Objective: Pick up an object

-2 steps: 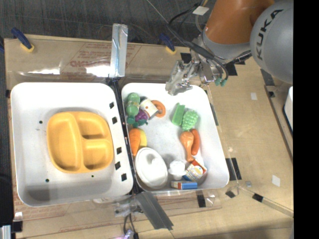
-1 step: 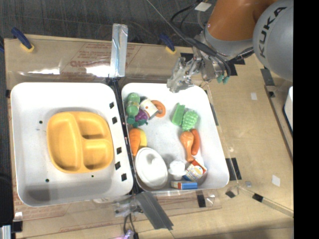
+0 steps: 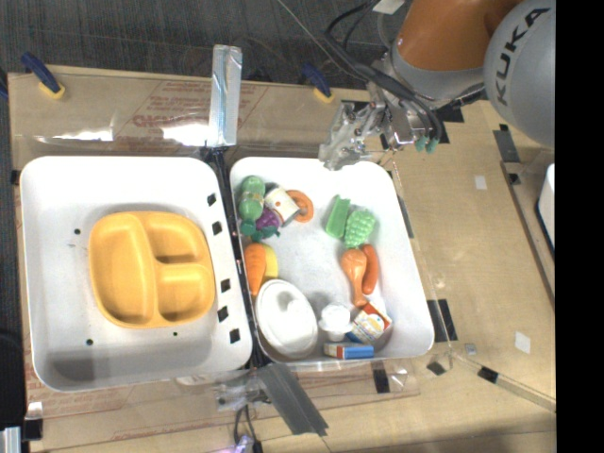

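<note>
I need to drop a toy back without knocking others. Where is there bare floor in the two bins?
In the right bin, bare floor runs down the middle, between the carrot and the green blocks. Its left edge and front are crowded: grapes, white bowl, cups. In the left bin, the margins around the yellow divided tray are free.

Bright toy food showing against white bins

A yellow divided plastic tray [image 3: 151, 267] is sitting in the white left bin [image 3: 38, 253]; green toy vegetables [image 3: 351, 221], an orange toy carrot [image 3: 256, 264] and a white lidded bowl [image 3: 286, 316] are lying in the white right bin [image 3: 408, 281].
</note>
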`<act>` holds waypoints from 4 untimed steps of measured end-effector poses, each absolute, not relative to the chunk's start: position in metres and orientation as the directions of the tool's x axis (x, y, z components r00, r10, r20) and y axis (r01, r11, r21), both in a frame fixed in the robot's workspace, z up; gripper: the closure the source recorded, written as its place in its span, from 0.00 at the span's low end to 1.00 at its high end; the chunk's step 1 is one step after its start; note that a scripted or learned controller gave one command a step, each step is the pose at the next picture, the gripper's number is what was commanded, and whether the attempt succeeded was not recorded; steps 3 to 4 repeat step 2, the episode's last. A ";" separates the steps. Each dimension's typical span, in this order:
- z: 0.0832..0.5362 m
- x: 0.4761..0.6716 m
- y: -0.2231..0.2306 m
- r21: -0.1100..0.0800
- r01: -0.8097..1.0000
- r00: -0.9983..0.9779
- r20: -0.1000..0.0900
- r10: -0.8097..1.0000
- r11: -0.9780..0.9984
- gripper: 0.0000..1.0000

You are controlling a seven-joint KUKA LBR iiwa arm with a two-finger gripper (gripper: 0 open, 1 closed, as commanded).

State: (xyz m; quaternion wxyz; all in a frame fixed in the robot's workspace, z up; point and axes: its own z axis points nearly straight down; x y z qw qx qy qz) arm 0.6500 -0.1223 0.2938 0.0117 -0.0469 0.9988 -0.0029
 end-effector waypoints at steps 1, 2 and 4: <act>0.305 0.651 -0.122 -0.009 -0.095 -0.995 -0.028 -0.095 0.995 1.00; 0.317 0.652 -0.122 -0.011 -0.096 -0.995 -0.034 -0.096 0.995 1.00; 0.317 0.652 -0.122 -0.011 -0.096 -0.995 -0.034 -0.096 0.995 1.00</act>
